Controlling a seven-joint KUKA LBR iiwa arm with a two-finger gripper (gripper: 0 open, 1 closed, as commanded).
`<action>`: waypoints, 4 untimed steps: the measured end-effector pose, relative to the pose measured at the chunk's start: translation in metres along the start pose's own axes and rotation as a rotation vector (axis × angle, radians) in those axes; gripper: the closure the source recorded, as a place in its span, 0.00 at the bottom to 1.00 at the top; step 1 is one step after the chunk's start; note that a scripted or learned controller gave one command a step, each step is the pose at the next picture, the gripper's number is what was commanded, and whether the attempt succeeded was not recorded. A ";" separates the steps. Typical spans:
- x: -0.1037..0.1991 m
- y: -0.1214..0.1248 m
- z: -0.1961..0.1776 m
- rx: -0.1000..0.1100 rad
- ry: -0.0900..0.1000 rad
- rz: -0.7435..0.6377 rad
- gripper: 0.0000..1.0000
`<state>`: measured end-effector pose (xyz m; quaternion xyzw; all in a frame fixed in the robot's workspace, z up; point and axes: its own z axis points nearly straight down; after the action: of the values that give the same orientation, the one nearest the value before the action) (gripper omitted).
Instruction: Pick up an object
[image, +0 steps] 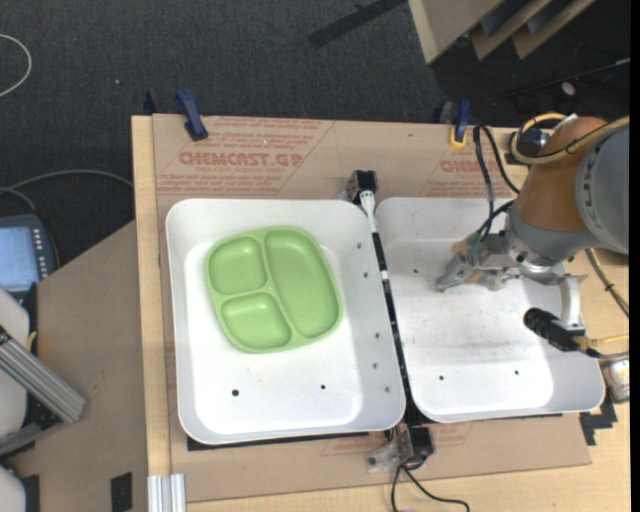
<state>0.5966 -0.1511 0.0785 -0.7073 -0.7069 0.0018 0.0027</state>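
Cables (420, 470) and a clamp are seen at the bottom edge of the frame, just below the two white bins (290, 415). A green divided plate (272, 290), the only object to be picked, lies flat in the left bin, while the jaws (470, 270) are set low in the right bin (480, 370), well apart from it, and whether they are apart or together cannot be told; the approach is judged barely begun, and a move across the divider is called for. Brown board covers the surface (250, 150), with dark carpet (200, 50) at the top of the frame.

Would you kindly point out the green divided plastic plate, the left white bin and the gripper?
green divided plastic plate (273, 290): camera view, centre ridge.
left white bin (300, 400): camera view, bare floor.
gripper (455, 272): camera view, between fingertips.
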 end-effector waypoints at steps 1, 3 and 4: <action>-0.036 0.073 -0.008 -0.013 -0.005 -0.003 0.00; -0.076 0.044 -0.194 -0.025 -0.011 0.003 1.00; -0.071 0.068 -0.446 -0.029 -0.011 -0.004 1.00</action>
<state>0.6670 -0.2231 0.5242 -0.7060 -0.7081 -0.0045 -0.0113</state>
